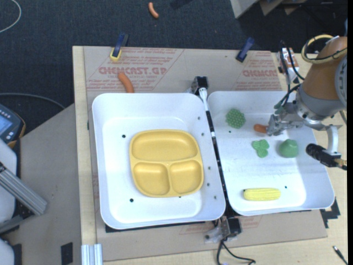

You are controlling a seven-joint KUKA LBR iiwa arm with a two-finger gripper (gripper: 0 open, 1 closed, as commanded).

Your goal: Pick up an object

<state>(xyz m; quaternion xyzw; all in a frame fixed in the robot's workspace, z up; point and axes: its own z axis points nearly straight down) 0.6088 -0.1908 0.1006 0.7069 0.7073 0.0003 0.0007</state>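
Observation:
The right bin (309, 197) holds a bumpy green ball (235, 117), a small orange piece (259, 128), a green leafy piece (260, 147), a rounded green piece (288, 148) and a yellow corn cob (262, 194). My gripper (274, 126) hangs low in this bin, just right of the orange piece and above the two green pieces. Its tip sits very close to the orange piece; I cannot make out whether they touch. Nothing is visibly lifted.
The left bin (110, 148) carries a yellow divided plate (165, 162). An orange sausage (126, 82) lies on the board behind that bin, and another (153, 10) on the dark floor. Clamps (117, 47) (245, 49) hold the board's far edge.

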